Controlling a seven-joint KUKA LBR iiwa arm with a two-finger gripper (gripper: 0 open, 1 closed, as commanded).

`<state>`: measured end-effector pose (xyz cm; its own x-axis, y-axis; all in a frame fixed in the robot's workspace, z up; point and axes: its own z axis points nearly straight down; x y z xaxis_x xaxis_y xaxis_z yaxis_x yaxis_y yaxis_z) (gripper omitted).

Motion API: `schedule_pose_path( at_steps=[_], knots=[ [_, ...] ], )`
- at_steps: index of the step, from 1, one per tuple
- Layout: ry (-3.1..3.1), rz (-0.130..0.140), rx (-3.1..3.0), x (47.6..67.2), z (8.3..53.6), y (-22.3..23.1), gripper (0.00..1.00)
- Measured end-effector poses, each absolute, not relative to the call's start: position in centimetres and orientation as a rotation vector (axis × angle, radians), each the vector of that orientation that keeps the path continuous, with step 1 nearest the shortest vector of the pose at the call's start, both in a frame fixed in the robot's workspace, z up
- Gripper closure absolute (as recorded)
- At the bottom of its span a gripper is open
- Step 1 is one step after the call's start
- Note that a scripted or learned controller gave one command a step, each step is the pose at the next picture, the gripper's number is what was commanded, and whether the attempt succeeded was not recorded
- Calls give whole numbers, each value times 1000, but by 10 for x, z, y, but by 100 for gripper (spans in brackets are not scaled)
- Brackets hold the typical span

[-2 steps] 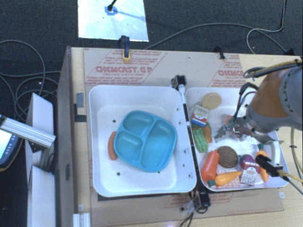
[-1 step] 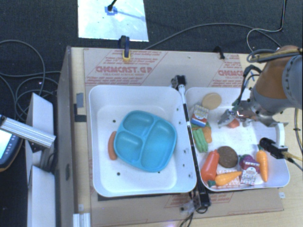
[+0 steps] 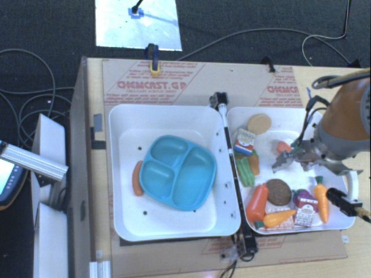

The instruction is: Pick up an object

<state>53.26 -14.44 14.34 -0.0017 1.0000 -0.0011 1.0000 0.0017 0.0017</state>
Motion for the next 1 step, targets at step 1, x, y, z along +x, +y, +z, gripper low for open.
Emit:
schedule_pose_path(
  at_steps=[1],
  knots=[
    [2226, 0, 2217, 602, 86, -154, 0]
  ],
)
